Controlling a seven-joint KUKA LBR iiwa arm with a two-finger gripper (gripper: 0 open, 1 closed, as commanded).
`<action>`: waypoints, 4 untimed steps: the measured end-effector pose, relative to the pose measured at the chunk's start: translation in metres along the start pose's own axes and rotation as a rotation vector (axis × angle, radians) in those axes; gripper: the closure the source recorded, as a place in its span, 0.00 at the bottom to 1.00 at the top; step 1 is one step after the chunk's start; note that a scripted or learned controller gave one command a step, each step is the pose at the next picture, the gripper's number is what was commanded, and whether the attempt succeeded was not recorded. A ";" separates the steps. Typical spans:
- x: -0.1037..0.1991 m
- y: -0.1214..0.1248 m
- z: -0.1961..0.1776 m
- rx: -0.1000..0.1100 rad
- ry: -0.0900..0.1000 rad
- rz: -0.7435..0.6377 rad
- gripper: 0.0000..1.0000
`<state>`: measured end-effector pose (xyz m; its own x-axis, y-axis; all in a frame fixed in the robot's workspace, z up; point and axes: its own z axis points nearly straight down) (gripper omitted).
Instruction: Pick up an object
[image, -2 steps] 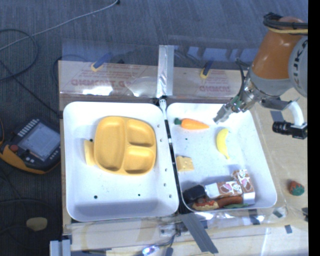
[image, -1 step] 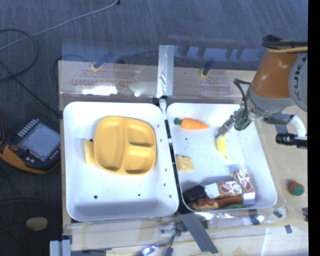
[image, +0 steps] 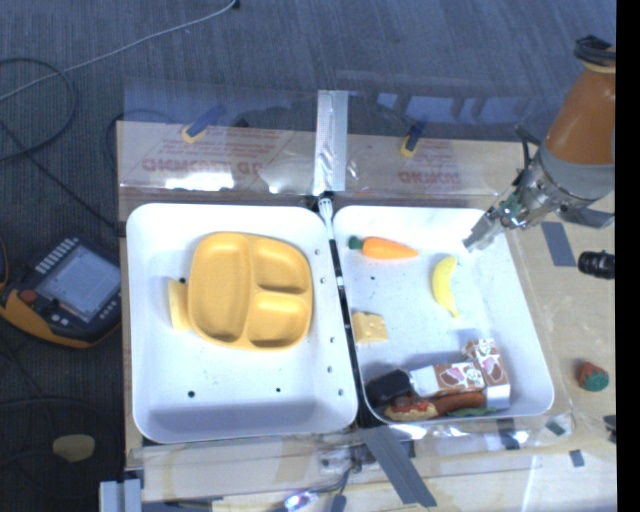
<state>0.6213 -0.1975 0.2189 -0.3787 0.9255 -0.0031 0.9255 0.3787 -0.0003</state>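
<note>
- My gripper (image: 478, 238) hovers just above-right of the banana (image: 444, 282) in the right bin (image: 530, 330); jaws' state: cannot tell.
- Judgement: drop over banana's middle, straddle its narrow width, clear of bin wall.

Slanted overhead view of both bins (image: 140, 300)

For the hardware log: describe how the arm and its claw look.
The arm is bulky and rounded, with a broad orange band over a grey wrist section. Below that sits a cluttered metallic wrist piece with small dark and greenish parts. The claw is slim, pale grey and tapers to a narrow tip.
</note>
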 end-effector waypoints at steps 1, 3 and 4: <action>0.026 -0.005 0.125 -0.003 0.002 -0.153 1.00; 0.057 0.071 0.130 -0.006 -0.004 -0.010 0.00; 0.054 0.068 0.119 0.002 -0.006 -0.010 1.00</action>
<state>0.6637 -0.1227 0.0996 -0.3877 0.9217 -0.0091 0.9218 0.3877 -0.0020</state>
